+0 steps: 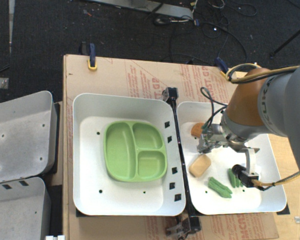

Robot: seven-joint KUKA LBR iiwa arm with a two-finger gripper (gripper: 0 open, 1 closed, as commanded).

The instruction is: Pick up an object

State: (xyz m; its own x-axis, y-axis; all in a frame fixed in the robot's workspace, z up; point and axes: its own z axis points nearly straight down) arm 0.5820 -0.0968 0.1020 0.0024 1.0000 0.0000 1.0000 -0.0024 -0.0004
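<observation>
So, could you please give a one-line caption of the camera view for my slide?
KUKA arm's gripper lowered into the right bin among small food-like items, a green divided plate in the left bin.

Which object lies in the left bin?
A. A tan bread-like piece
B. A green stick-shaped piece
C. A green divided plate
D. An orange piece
C: the green divided plate, with three compartments, lies alone in the left bin, while the small green, tan and orange pieces all lie in the right bin.
</observation>
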